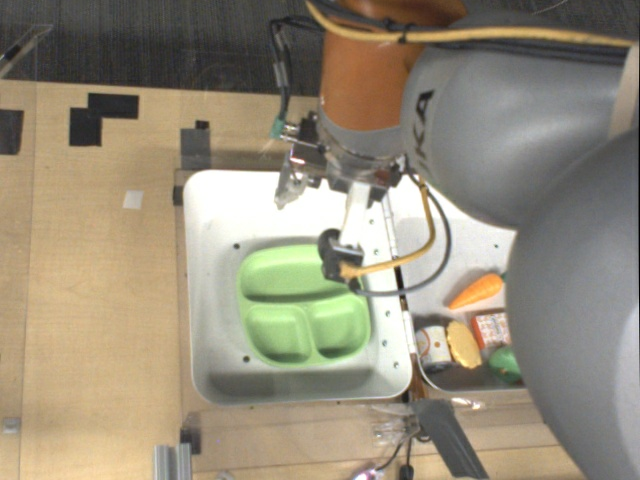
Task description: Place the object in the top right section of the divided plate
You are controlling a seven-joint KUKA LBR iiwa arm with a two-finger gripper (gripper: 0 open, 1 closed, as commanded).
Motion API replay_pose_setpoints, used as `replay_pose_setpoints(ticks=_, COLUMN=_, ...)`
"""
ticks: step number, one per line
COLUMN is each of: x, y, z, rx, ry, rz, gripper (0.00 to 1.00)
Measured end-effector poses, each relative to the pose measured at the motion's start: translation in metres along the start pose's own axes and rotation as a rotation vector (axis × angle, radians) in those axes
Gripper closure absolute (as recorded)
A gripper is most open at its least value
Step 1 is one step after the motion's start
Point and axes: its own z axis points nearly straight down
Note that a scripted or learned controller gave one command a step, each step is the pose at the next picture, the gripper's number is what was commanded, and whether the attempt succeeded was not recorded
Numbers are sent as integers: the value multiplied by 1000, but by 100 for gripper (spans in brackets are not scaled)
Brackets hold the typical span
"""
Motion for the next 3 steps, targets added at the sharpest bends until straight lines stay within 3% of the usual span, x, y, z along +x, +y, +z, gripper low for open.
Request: replay_pose_setpoints(ticks=3, x=0, y=0, z=0, rx=0, ry=0, rz=0, gripper=0)
